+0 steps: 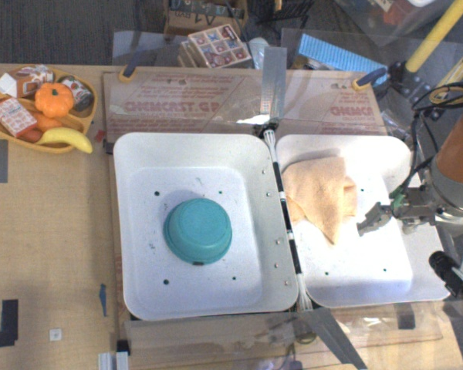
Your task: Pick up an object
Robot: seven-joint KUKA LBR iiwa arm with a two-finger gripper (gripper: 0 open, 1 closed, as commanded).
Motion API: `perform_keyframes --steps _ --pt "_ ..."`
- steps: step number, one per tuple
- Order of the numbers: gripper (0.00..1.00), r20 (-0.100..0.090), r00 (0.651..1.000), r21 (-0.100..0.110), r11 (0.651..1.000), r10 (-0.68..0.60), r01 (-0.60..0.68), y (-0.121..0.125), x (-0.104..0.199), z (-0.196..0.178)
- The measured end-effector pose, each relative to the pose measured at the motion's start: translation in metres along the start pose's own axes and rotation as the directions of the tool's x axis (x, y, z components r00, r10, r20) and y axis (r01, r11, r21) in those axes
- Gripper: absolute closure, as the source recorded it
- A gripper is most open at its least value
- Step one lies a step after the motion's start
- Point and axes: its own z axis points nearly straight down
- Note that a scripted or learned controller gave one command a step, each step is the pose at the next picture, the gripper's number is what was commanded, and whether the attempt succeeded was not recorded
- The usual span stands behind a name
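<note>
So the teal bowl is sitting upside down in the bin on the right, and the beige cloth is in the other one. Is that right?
Not quite. The camera view shows the teal bowl upside down in the left bin, not the right one. The beige cloth lies in the right bin, so the two are indeed in separate bins.

Arm [455, 168] cut off at right edge; end effector [374, 218] finger state unclear.
</note>
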Motion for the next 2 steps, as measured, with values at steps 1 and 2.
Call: perform_keyframes --steps 1,2 --pt "0.00 0.004 0.994 -0.013 0.994 -0.112 0.112 0.061 0.004 0.115" --pt "0.00 0.004 0.974 -0.010 0.974 -0.225 0.225 0.064 0.038 0.115"
